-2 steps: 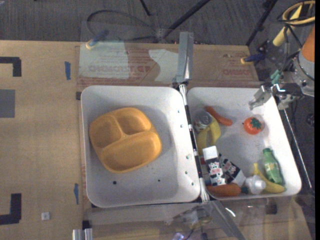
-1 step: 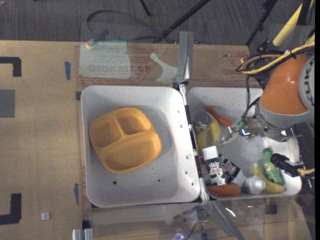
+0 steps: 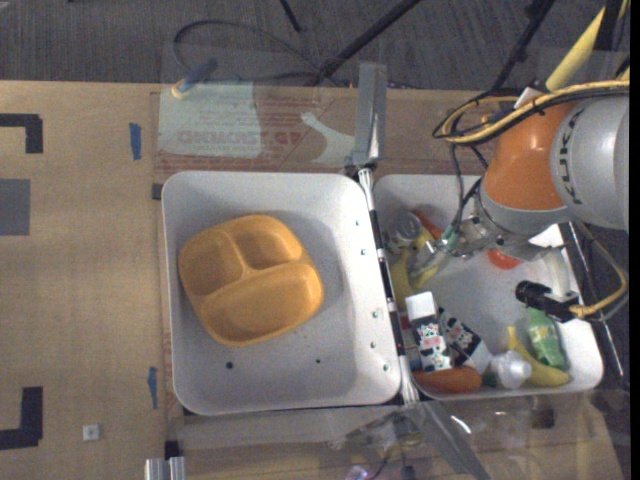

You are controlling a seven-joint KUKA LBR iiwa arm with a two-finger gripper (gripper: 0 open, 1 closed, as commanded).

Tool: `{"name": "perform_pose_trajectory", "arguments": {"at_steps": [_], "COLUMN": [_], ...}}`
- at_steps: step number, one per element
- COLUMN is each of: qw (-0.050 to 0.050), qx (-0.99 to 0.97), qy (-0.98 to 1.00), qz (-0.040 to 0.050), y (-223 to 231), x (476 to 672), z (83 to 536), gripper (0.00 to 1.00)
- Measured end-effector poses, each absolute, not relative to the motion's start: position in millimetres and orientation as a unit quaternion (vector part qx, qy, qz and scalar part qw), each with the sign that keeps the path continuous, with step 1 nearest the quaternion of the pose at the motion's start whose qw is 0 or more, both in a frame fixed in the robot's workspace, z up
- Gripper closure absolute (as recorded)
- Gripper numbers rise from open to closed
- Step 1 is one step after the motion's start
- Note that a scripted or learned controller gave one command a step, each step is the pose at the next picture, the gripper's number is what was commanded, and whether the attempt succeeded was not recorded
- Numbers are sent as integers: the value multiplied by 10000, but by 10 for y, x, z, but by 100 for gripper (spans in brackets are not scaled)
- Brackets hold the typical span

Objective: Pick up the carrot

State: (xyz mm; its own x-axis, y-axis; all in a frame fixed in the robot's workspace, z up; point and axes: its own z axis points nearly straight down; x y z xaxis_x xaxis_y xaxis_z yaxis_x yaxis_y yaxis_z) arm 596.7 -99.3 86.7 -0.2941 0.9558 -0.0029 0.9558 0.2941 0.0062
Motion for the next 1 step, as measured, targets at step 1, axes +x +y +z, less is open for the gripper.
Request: {"name": "perform_pose_trajectory", "arguments": {"at_steps": [1], "qw": [54], "qx": [5952], "qy": [8035], "qz": [34], "y": [-998], "x": [5983], "z": [984], "gripper": [100]}}
